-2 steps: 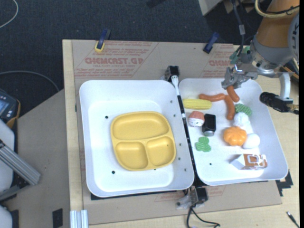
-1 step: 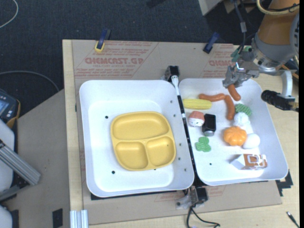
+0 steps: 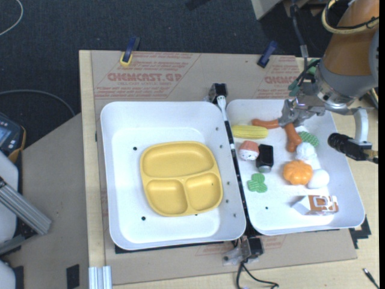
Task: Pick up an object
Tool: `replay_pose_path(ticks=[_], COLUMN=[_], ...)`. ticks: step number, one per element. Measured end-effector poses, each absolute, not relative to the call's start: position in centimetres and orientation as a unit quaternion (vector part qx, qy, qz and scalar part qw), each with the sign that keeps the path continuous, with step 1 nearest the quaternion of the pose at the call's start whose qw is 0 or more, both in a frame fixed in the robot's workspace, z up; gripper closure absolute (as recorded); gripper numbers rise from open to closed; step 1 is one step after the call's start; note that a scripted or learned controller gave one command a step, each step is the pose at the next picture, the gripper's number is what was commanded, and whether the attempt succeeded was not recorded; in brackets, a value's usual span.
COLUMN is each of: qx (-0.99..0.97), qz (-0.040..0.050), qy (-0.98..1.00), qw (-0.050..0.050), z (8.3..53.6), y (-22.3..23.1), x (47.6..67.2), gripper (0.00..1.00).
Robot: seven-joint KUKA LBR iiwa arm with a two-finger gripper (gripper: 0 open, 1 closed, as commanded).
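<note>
The gripper (image 3: 293, 117) hangs just above the carrot (image 3: 292, 137); whether it grips it, I cannot tell.

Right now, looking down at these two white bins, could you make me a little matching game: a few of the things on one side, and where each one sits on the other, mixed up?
Things:
1. yellow divided plate
2. corn cob
3. green clover-shaped piece
4. orange and white box

Places:
A. near corner of the right bin, close to its outer edge
B. left bin, in the middle
C. right bin, far part, beside the divider between the bins
D. right bin, near the divider, just below the black block

Pairs: 1-B, 2-C, 3-D, 4-A
</note>
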State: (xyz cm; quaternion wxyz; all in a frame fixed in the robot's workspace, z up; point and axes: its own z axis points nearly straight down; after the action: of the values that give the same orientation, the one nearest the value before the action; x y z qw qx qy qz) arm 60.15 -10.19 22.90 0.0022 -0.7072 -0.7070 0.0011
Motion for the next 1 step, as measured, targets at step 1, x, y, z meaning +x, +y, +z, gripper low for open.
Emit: replay_pose_path(ticks=[1], qx=[-0.706], qz=[0.0009], qy=[-0.708], qw=[0.002], z=[22.69], y=[-6.87], x=[57.37], gripper=[1.0])
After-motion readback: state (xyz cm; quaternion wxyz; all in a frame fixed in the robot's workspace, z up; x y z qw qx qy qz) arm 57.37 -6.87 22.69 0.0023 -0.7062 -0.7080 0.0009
